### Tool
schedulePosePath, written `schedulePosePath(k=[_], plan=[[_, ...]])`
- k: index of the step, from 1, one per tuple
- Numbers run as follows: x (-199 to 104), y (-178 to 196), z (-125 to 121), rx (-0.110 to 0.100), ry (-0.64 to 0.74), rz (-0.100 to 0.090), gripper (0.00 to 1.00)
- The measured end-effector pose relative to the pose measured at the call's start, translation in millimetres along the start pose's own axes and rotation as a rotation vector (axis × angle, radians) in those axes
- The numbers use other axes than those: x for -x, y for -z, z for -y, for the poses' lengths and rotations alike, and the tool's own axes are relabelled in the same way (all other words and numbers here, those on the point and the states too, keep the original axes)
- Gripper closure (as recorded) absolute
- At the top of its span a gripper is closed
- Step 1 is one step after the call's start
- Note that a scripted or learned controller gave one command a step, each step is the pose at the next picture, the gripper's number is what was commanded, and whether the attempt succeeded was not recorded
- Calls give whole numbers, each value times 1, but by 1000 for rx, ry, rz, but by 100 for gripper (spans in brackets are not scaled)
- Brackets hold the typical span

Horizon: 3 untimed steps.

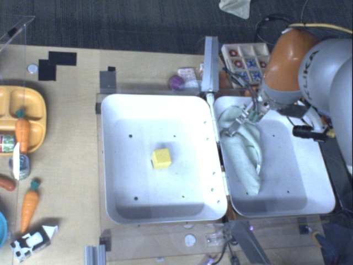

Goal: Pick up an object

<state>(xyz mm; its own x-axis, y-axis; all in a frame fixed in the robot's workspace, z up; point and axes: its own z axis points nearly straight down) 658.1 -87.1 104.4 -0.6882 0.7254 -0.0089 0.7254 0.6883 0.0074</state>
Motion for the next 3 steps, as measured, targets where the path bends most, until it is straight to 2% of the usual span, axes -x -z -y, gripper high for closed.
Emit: schedulePosePath(k=[1, 2, 3], plan=[[-35, -11, 67, 5, -69, 6, 0], [-18, -13, 19, 4, -191, 2, 0], [9, -13, -2, -22, -158, -24, 0]])
